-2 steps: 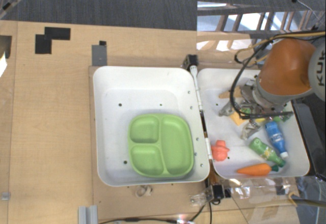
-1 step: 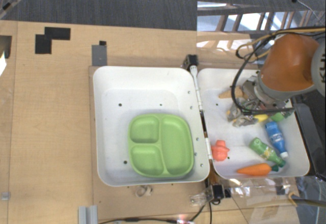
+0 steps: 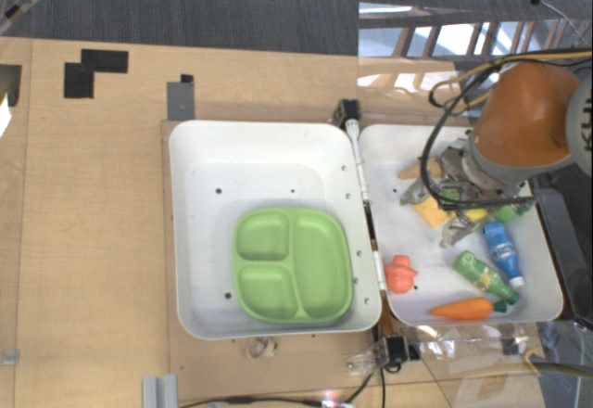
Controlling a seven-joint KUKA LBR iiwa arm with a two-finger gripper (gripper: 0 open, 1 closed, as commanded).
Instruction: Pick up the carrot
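The carrot (image 3: 461, 309) is orange with a green tip and lies along the front edge of the right bin (image 3: 389, 165). My gripper (image 3: 457, 211) hangs over the middle of that bin, well behind the carrot, close above a yellow piece (image 3: 429, 212). The arm's orange band and wrist cover much of the gripper from above.
In the right bin also lie a blue bottle (image 3: 501, 249), a green bottle (image 3: 483, 272), a green item (image 3: 509, 210) and a red-orange toy (image 3: 399, 274) at the front left. The left bin (image 3: 213, 165) holds a green divided plate (image 3: 293, 263).
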